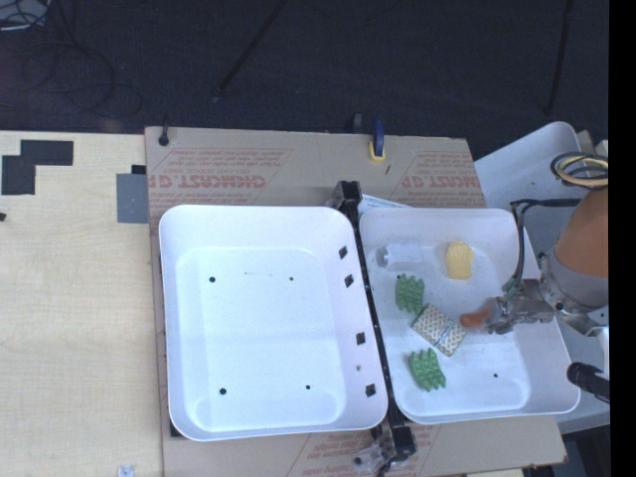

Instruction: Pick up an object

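Right bin (pixel 542 391), with the gripper (pixel 500 318) low over its right side; whether it is released or clenched cannot be told. An orange object (pixel 474 318) lies just left of it, beside a patterned block (pixel 438 328), two green pieces (pixel 409 292) and a yellow object (pixel 458 260).

Small orange-red object (pixel 474 318) lies in the right bin (pixel 537 391).

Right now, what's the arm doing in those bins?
The arm reaches in from the right, its end effector low in the right bin, right beside a small orange object. Whether it has a grip on it isn't clear. Also in that bin: a yellow piece, two green pieces, a patterned block and a clear item.
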